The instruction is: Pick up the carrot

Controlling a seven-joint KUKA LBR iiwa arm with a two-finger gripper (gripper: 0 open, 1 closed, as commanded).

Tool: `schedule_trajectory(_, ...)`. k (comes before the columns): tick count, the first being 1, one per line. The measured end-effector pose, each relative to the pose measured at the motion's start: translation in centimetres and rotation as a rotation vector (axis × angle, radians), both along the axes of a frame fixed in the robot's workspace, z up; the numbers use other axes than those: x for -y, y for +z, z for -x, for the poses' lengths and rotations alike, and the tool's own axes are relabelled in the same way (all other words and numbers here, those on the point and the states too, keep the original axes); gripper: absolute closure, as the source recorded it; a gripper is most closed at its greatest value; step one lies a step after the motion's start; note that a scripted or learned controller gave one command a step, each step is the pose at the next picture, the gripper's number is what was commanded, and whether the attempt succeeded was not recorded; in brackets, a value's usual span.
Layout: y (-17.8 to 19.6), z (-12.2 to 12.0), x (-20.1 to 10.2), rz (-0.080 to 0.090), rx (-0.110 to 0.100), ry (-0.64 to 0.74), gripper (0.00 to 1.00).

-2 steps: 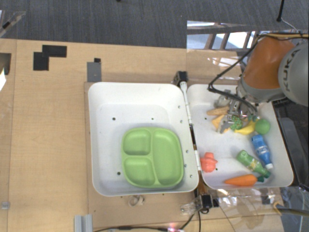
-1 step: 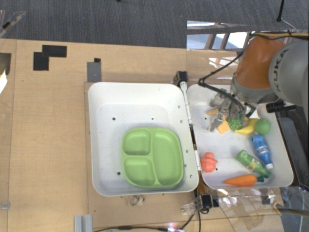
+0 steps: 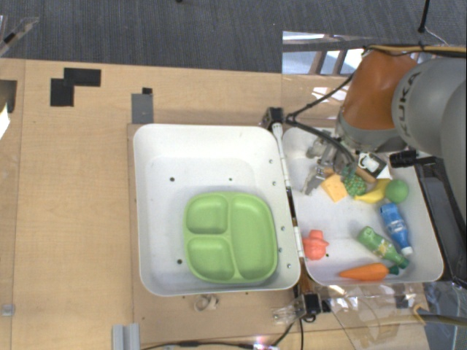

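Since the carrot is prob. a toy of hard plastic, it is judged to be light, stiff and rather smooth, so it may slip or roll when it is pressed. It is seen lying flat at the front edge of the right bin, almost against the front wall, with its thick orange end toward the left and a small green top at the right end. The best hold is judged to be across the thick middle part, w/ the fingers set across the length; the thin end gives less grip, and the near wall leaves little room on that side.

Just behind the carrot a green bottle is lying at a slant, very near to the green top, so it could be pushed by a finger. A blue bottle w/ a white cap is placed beside it. Labels are seen on both bottles, but no writing can be read. Further left a small red-orange toy is seen. At the back of the bin a yellow block, a banana and a green ball are grouped.

The gripper is held over this back group, well apart from the carrot. The jaws appear to be apart, and nothing is seen between them.

In the left bin a green plate w/ three sections is lying.
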State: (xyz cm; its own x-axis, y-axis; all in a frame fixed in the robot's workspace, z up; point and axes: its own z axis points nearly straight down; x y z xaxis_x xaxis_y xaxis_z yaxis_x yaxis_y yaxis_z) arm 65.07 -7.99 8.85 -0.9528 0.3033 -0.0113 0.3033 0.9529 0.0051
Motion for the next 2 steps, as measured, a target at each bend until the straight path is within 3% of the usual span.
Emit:
schedule_trajectory(1,-0.01,0.26,1.52,0.004,0.001,0.181,0.0)
schedule_trajectory(2,-0.01,0.25,1.48,0.004,0.001,0.182,0.0)
